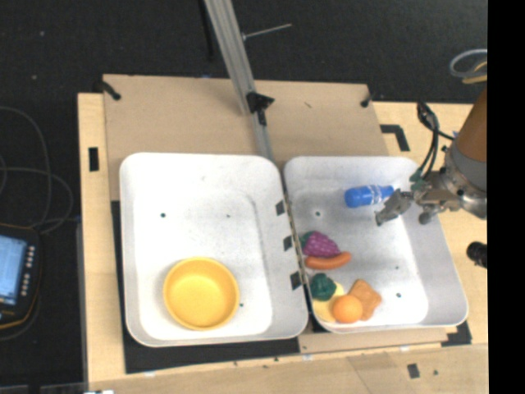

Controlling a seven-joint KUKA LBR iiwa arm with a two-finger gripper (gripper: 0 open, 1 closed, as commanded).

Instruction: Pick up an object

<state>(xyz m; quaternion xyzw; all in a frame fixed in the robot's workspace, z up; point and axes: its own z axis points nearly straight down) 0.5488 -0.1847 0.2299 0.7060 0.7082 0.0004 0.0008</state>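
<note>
Camera view: blue bottle (367, 195) lying on its side in the right bin (435, 302), upper part, just beside the claw (400, 210). Claw released, grasping nothing. Likely light, stiff plastic, smooth, apt to roll; best taken across mid-body

Metal pole (234, 52) crossing bench; tablet (12, 273) at left.

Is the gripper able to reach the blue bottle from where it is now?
Probably yes. The gripper sits just right of the blue bottle in the right bin, with nothing between them.
</note>
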